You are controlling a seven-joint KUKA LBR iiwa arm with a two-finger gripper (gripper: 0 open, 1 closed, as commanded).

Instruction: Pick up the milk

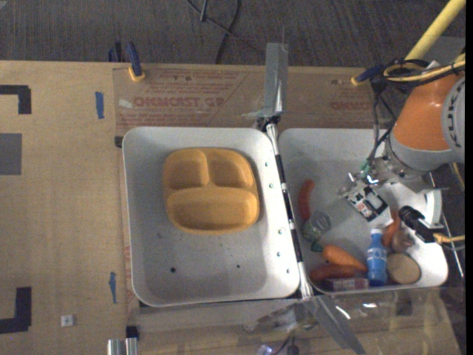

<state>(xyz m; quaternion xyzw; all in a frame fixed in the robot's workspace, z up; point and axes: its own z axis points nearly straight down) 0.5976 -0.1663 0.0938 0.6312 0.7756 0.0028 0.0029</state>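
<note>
A small white carton with red and black print, the milk (367, 204), lies in the right bin (325, 150) near its middle. My gripper (362, 183) hangs right over the carton's upper end, at or very near it. The grey wrist with its orange band (423, 120) comes in from the upper right and hides the bin's far right corner. Whether the carton sits between the jaws cannot be made out from this height.
Below the carton lie a blue bottle (376, 256), a carrot (342, 256), two red sausages (305, 198) (331, 272), a grey object (319, 222), a brown round thing (403, 269) and a pink box (346, 283). The left bin (148, 272) holds a yellow divided plate (211, 189).
</note>
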